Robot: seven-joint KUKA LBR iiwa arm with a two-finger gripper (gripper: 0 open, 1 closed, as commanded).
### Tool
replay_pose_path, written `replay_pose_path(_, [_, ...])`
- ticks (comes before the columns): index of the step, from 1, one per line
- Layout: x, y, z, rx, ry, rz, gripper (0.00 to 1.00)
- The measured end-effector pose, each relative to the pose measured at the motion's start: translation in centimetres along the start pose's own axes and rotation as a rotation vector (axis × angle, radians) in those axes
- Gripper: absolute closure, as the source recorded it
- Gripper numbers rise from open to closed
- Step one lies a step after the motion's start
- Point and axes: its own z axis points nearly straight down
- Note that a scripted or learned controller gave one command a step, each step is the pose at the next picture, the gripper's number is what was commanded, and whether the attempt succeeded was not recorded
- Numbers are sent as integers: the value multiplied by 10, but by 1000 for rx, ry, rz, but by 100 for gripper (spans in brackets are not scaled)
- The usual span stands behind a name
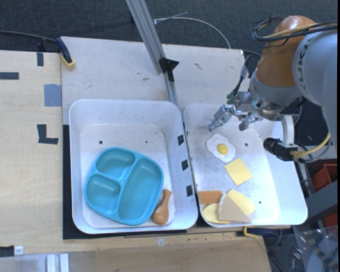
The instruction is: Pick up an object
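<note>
The tabletop [113, 75] is carrying two shallow white bins side by side, and the grey arm [306, 50] with its orange band is reaching in from the right. The left bin [79, 118] is holding a blue divided plate [123, 185], with a toy drumstick [162, 207] lying against the plate's lower right edge. The right bin [283, 197] is holding the smaller play-food pieces: a pale wedge [233, 207] sitting on a yellow round piece [211, 213] at the near edge, an orange block [209, 197] just beside them, a yellow cheese square [238, 171] near the middle, and a fried egg [220, 148] above it. The gripper [231, 118] is hanging over the far end of the right bin, just above the egg, its fingers [220, 119] standing apart with nothing between them.
</note>
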Motion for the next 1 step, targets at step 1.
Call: replay_pose_path(1, [-80,1,-110,-9,-6,4,0])
